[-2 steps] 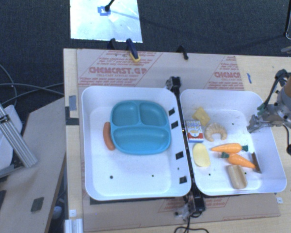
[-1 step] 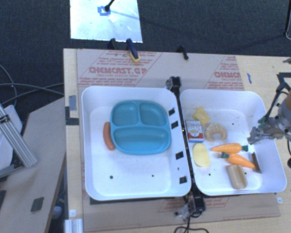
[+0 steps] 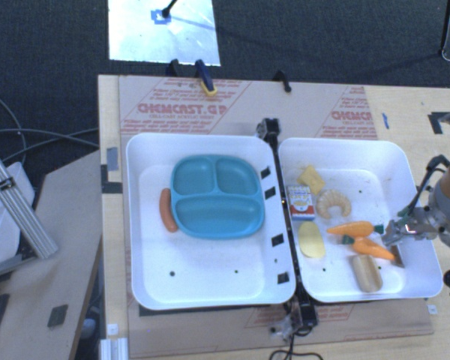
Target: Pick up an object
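Two shallow white plastic bins side by side: in the left bin (image 3: 146, 276) a smooth blue three-compartment tray (image 3: 216, 198) with a small glossy red-orange sausage (image 3: 167, 209) just beside its left edge; in the right bin (image 3: 416, 280) a yellow wedge (image 3: 311, 178), a pale ridged croissant (image 3: 334, 202), a small printed carton (image 3: 301, 202), a yellowish oval slice (image 3: 310, 239), two tapered orange carrots (image 3: 350, 230) (image 3: 373, 248) and a tan bread roll (image 3: 366, 273). Grey metal gripper (image 3: 399, 233) low at the right of that bin, tips just beside the near carrot's right end, roll near and to the left below. Cannot tell how wide the tool stands.
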Controlling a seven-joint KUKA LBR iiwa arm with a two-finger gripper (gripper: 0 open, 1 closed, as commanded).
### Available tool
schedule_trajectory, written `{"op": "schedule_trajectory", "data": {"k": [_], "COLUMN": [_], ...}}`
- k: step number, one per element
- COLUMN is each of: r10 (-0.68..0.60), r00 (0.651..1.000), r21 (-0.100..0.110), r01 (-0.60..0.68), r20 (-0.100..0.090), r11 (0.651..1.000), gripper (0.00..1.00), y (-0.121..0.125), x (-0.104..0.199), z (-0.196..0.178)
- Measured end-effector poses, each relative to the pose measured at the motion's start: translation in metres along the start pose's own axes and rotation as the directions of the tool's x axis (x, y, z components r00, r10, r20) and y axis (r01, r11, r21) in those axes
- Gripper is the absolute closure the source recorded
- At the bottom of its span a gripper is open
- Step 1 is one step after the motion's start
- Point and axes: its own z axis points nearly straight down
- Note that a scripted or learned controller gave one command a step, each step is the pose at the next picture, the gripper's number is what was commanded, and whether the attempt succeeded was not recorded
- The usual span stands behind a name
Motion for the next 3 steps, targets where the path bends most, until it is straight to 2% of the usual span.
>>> {"op": "schedule_trajectory", "data": {"k": [1,3], "r10": [-0.005,-0.002], "r00": [1.000,1.000], "r21": [-0.005,-0.004], "r01": [0.005,0.002], "r20": [0.001,0.001], "r11": [1.000,1.000], "gripper": [1.00,1.00], "y": [0.016,0.002], "x": [0.018,0.030], "z": [0.042,0.055]}}
